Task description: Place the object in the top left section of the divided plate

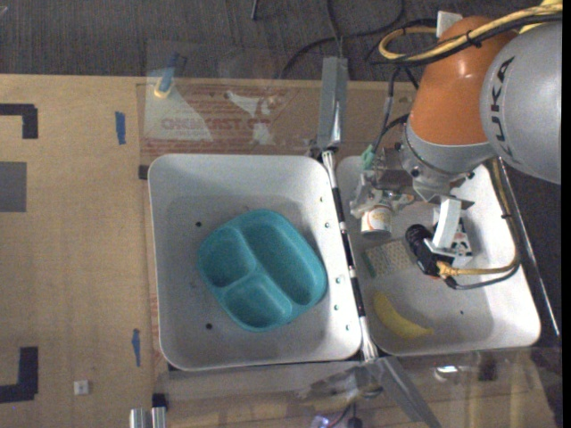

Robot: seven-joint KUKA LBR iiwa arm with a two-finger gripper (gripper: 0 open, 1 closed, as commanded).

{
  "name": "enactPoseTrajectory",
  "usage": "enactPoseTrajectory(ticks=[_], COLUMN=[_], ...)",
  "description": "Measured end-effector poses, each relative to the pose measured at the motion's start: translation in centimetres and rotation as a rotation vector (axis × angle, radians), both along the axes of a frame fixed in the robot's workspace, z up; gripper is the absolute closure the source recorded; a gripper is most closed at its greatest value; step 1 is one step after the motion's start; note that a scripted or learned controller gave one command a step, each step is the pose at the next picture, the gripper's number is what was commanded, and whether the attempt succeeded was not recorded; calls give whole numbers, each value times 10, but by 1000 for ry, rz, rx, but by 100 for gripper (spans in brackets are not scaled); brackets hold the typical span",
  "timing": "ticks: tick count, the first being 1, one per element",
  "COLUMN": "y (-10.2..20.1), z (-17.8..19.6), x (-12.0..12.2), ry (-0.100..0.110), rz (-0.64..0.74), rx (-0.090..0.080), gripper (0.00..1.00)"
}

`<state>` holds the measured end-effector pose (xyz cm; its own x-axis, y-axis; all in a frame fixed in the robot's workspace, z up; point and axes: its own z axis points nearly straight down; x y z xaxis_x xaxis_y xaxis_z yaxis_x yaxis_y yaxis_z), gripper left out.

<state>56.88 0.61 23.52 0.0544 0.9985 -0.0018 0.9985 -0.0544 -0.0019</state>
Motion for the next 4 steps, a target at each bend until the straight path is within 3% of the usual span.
enactPoseTrajectory(ticks=[1, 2, 3, 4], y=[93, 142, 128, 119], z=[-58, -20, -111, -58], x=[-31, -70, -47, -89], ry=[1, -2, -16, -1], rz=[305, 333, 334, 427], rx=[3, 2, 4, 3], gripper=[100, 100, 100, 100])
